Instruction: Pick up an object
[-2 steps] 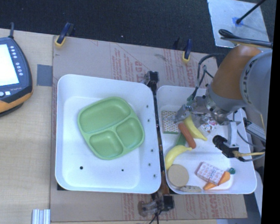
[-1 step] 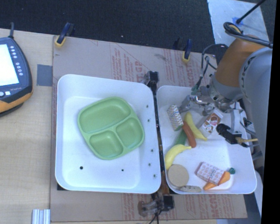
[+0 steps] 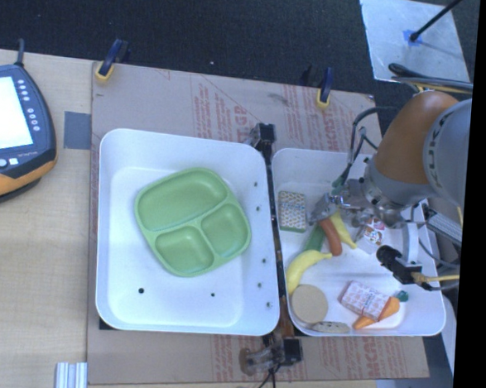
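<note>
Camera view — wooden bench, brown cardboard sheet (image 3: 224,105) under two white bins, dark floor beyond.
We count one green divided plate (image 3: 193,220) in the left bin (image 3: 116,222); the right bin (image 3: 421,322) holds one banana (image 3: 302,268), one sausage (image 3: 330,235), one carrot (image 3: 377,315), one round disc (image 3: 309,303). The gripper (image 3: 342,206) sits over the sausage — grip state we cannot tell.

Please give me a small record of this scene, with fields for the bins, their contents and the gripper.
left bin: shallow white bin holding a green three-compartment plastic tray
right bin: shallow white bin holding a yellow toy banana, a red sausage-shaped toy, a round tan disc, an orange toy carrot and a pink printed packet
gripper: two-finger gripper low over the right bin, near the sausage
bench side: orange-rimmed control tablet
</note>
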